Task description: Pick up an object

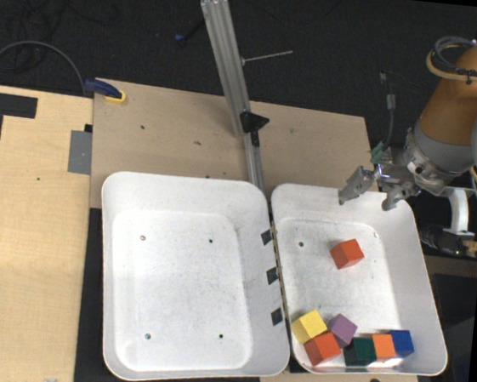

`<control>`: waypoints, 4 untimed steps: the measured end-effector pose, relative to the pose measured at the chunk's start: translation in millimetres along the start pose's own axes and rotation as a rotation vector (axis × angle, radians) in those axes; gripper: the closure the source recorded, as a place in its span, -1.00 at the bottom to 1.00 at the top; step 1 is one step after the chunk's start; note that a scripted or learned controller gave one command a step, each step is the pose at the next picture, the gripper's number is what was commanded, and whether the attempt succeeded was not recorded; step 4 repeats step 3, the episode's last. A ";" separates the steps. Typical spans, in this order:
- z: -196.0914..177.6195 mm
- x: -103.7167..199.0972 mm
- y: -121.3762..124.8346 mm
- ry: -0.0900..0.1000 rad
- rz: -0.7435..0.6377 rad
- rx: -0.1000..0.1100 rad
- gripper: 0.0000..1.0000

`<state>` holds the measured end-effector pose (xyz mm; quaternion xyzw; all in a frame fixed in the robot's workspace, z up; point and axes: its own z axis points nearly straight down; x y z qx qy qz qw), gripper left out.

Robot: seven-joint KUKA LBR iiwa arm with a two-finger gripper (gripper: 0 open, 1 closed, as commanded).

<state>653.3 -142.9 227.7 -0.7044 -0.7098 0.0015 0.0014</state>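
Cluster at near edge: six cubes sat bunched in the near corner of the right bin point(429, 319), namely a yellow cube point(310, 324), a purple cube point(343, 328), a red cube point(322, 348), a green cube point(360, 351), an orange cube point(384, 345) and a blue cube point(402, 341)
Contacts in cluster: yellow touched red, purple sat just beside both, and green, orange and blue ran in a touching row toward the bin's right wall
Lone cube: a red-orange cube point(348, 253) lay by itself mid-bin, well apart from the cluster and from the walls
Left bin: the left bin point(136, 191) lay beside the right one, their inner walls touching, with black clips along the seam
Gripper: the gripper point(376, 195) hung over the far rim of the right bin, its two fingers spread apart, with nothing between them
Gripper to lone cube: the cube lay nearer the camera than the fingertips, apart from them
Arm: the grey arm with its orange band point(460, 91) reached in from the right
Far bench: an aluminium rail point(231, 74) slanted across the wooden bench point(177, 132) toward the seam between the bins
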 end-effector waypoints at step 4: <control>0.1 0.4 0.0 0.000 -0.003 0.001 -1.00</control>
